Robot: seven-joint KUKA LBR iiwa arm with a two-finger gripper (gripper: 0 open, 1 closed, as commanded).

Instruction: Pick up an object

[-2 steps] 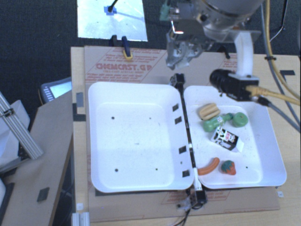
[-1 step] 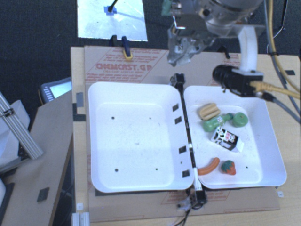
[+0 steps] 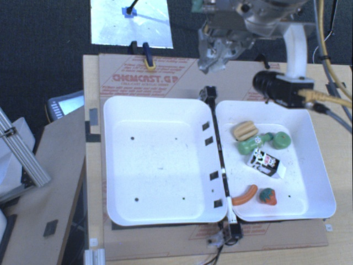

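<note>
Left bin bare. Gripper high above the bins' back edge, nothing in it; fingers open or closed, cannot tell. Right bin: bun, green toy, carton, sausage, strawberry, all lying loose.

End effector raised high, pointing down.

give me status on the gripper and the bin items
Gripper high above the bins' far edge, nothing between fingers. Toys in right bin: bread roll, sausage, strawberry. Nothing blocking.
</note>
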